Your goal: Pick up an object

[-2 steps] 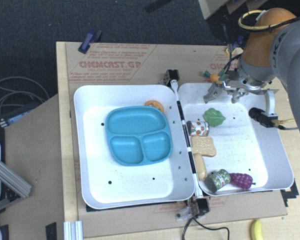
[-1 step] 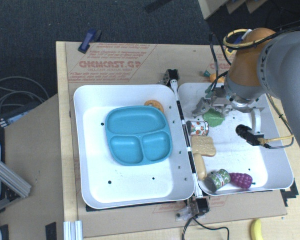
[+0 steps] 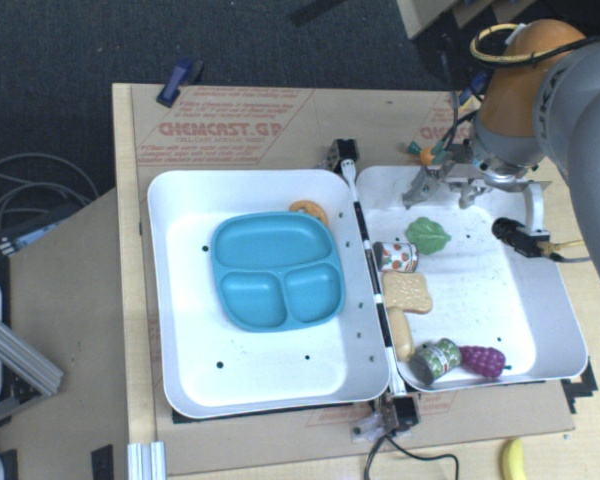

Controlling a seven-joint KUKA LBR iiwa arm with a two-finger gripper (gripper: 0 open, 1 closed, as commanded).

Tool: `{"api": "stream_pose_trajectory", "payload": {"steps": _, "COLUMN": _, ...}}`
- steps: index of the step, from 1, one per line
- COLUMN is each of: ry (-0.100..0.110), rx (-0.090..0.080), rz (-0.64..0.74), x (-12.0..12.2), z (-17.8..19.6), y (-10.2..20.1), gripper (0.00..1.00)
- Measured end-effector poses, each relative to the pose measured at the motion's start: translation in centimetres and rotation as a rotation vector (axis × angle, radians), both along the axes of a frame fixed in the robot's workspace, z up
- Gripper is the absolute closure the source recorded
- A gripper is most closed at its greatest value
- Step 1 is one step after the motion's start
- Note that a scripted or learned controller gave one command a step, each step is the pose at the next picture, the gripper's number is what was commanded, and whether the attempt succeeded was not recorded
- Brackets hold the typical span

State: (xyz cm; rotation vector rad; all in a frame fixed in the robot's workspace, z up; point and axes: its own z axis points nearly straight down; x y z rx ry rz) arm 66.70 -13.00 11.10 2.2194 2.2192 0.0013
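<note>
Gripper point(image 3: 442, 186) poised over right bin point(image 3: 540, 313) far edge, fingers splayed, nothing between them; green leaf point(image 3: 427, 235) just beneath, near that edge; risks closing short of so flat a piece, or nudging small can point(image 3: 398, 257) beside it.

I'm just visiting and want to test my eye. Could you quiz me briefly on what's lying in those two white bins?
1. True or false: the blue divided tray lies in the right bin.
2. Which lies nearest the purple grapes? A) green leaf B) green can C) orange piece
3. Fill in: the gripper hangs over the right bin's ____ end, far or near.

Key: 1 false, it lies in the left bin. 2 B. 3 far.
</note>
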Motion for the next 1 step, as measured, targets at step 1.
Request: {"api": "stream_pose_trajectory", "payload": {"steps": 1, "ry": 0.004, "rx": 0.002, "rz": 0.000, "x": -3.53, "z": -2.65, "y": 1.35, "gripper": 0.00}}
